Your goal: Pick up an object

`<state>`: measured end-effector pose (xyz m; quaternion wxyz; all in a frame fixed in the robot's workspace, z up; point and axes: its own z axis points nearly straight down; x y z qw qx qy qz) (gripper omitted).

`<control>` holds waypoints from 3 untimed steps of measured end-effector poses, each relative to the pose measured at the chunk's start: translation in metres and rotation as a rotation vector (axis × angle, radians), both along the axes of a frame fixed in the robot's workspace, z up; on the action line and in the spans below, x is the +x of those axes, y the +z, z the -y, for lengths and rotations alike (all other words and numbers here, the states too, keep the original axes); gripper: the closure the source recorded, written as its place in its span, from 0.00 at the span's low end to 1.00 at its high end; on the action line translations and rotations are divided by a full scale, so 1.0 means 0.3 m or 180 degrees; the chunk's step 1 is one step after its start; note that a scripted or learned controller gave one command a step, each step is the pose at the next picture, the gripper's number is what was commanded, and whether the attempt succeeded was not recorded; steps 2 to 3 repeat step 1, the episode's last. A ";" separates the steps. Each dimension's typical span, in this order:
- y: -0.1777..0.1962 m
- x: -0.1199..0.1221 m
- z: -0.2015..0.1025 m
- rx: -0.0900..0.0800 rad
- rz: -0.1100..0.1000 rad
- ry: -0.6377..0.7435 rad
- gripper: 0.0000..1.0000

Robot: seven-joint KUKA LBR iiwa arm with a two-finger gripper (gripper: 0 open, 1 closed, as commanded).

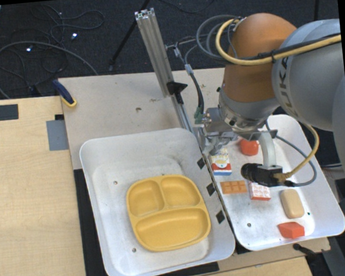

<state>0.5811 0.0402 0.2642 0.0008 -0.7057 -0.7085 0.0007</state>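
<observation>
My gripper [217,140] hangs low over the right bin [319,226] just above a small white carton [222,163], with my wrist hiding whether the hand is clenched or released, so I cannot tell, while the yellow divided plate [167,212] lies in the left bin [102,166].

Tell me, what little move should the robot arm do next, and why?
Probably lower the end effector a little onto the small white box with the red and blue label. The end effector sits just above that box at the right bin's left side, and nothing shows between its fingers yet. The orange waffle block lies close below, so a straight, gentle descent seems safest.
</observation>
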 end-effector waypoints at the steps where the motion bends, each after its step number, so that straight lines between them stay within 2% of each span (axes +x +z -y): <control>1: -0.083 0.077 -0.117 -0.0001 -0.0005 -0.0002 1.00; 3: -0.083 0.077 -0.117 -0.0001 -0.0005 -0.0002 1.00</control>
